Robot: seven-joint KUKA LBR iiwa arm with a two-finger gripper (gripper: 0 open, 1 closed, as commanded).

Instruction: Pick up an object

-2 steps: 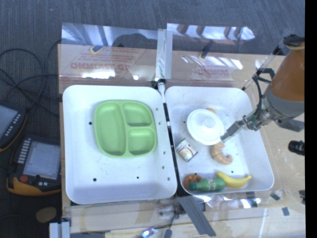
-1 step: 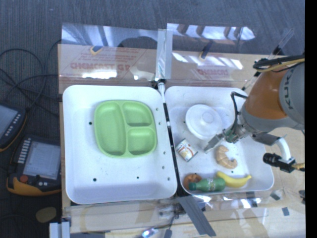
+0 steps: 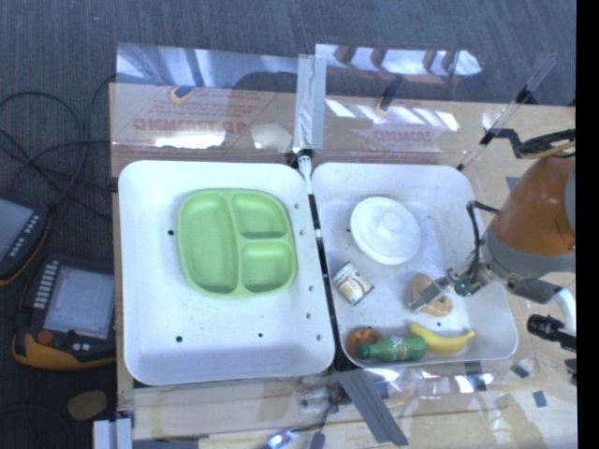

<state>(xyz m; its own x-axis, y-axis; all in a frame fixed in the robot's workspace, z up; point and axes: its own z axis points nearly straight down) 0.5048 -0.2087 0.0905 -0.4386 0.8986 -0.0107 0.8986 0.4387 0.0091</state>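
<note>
Two white bins sit side by side on the worktop (image 3: pixel 140 120). The left bin (image 3: pixel 150 344) holds a green divided tray (image 3: pixel 239 241) with three compartments, lying flat near the bin's centre; nothing shows in its compartments.

The right bin (image 3: pixel 449 181) holds the loose things. A white round lid-like dish (image 3: pixel 386 229) sits toward the far middle. A small printed can or carton (image 3: pixel 352 283), lying on its side, rests near the bin's left wall. Along the near edge lie a small orange-red fruit (image 3: pixel 363 337), a green bottle (image 3: pixel 393 348) on its side touching it, and a yellow banana (image 3: pixel 442 339) just right of the bottle. A tan, rounded piece (image 3: pixel 432 293) lies above the banana, toward the right side.

The pincer (image 3: pixel 432 294) is low over that tan piece, its grey metal tip overlapping it. Fingers are too small and blurred here to say whether they are spread or closed, or whether anything is between them. The arm (image 3: pixel 538 218), orange band showing, comes in over the right wall of the bin.

Around the bins: clear plastic sheeting with glare along the far side, dark cables and a handheld screen device (image 3: pixel 70 302) on the floor at left. Part of the tan piece is hidden beneath the pincer.
</note>
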